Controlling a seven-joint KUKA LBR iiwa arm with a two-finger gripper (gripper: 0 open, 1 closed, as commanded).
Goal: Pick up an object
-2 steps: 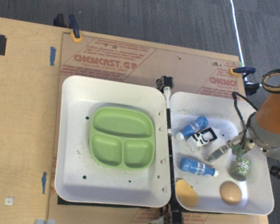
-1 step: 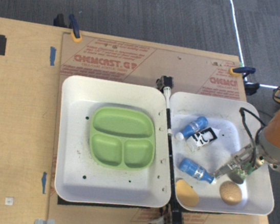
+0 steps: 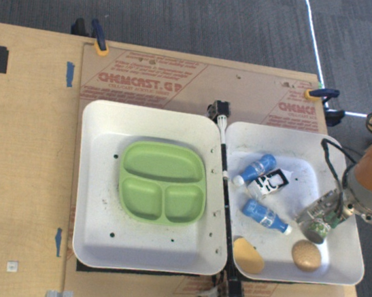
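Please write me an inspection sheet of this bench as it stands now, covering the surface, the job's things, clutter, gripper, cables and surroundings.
Surface: two white bins side by side, left bin and right bin, on a brown board clamped to the bench.
Job's things: in the right bin, two blue bottles, a black-and-white card, a yellow piece and a tan round piece.
Clutter: a green divided tray lies in the left bin.
Gripper: gripper low over the right bin's right side, above the tan round piece; finger state unclear.
Cables: a black cable loops by the arm; a white line crosses the floor.
Surroundings: grey carpet.
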